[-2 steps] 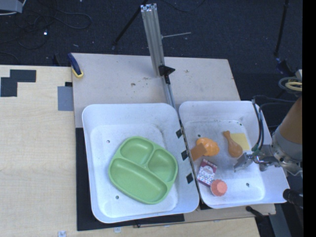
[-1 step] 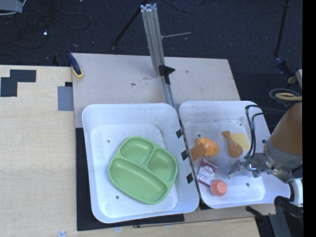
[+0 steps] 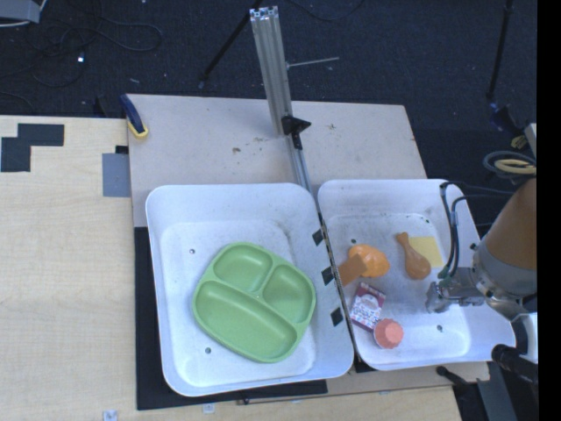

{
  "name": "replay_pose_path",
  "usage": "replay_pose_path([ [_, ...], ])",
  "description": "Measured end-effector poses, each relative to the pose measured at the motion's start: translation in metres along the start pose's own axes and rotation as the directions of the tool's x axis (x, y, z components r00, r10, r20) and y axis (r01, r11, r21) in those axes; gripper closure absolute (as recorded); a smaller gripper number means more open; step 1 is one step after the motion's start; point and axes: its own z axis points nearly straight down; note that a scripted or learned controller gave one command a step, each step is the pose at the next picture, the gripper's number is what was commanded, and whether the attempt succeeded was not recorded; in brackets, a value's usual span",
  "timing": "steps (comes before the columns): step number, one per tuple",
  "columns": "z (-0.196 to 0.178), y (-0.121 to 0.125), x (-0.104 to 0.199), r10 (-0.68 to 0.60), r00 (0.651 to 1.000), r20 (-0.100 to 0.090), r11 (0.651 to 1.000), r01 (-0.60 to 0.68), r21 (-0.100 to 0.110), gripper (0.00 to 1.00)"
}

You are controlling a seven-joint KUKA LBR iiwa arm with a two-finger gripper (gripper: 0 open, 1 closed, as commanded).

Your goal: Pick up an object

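Wooden bench (image 3: 61, 261) carries two white bins side by side. Left bin (image 3: 175, 235) holds green divided plate (image 3: 254, 301), lying flat, centre-right. Right bin (image 3: 386, 202) holds small items, all candidates for pickup: orange toy (image 3: 361, 262) near left wall, drumstick-shaped piece (image 3: 412, 254) beside yellow block (image 3: 428, 249), red-white packet (image 3: 367, 306), red round piece (image 3: 388, 332) just below packet. Grey arm (image 3: 513, 248) enters from right. Hand (image 3: 441, 298) low over right bin's right side, near drumstick, nothing visibly between fingers; opening cannot tell.

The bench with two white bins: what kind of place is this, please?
Probably a robotics lab set up for grasping trials: a robot arm reaches over the right bin of small toys, and cables lie on the dark floor.
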Motion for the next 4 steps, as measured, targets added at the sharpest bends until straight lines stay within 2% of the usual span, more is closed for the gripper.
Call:
replay_pose_path([
  [2,-0.088,0.003,-0.010,-0.005,1.000,0.003,1.000,0.005,-0.007,1.00],
  [3,-0.150,0.007,-0.015,-0.005,1.000,0.004,1.000,0.005,-0.008,1.00],
  [4,-0.151,0.008,0.031,-0.010,1.000,-0.001,1.000,0.010,-0.002,1.00],
])
